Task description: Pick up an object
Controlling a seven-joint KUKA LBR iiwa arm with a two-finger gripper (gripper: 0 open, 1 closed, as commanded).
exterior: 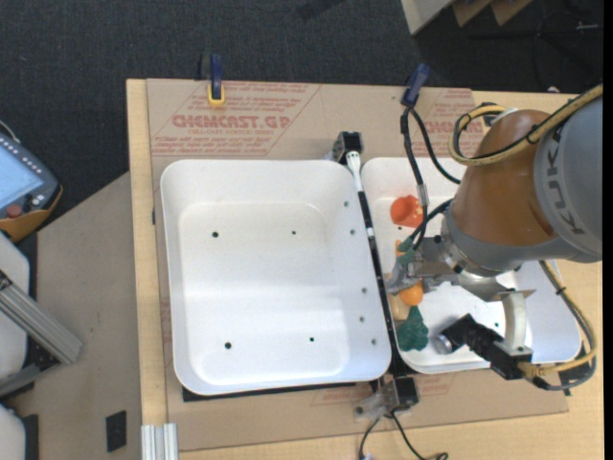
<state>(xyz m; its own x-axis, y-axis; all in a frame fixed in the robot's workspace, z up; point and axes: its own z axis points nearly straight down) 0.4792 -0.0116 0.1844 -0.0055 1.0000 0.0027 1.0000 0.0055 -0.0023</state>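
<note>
The arm (522, 195) reaches in from the right and hangs low over the right bin (565, 338); its orange band and grey wrist cover much of that bin; the gripper (410, 268) sits near the bin's left wall, amid small objects; an orange piece (406, 210) lies just above it; a small orange ball (411, 295) and a dark green toy (414, 331) lie just below; the left bin (192, 257) sits beside it on the worktop (153, 142).

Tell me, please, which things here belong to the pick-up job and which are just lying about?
Job:
- hand
- orange toy
- small orange piece
- green toy
- right bin

Lying about:
- left bin
- yellow clamp
- blue clamp
- cardboard
</note>
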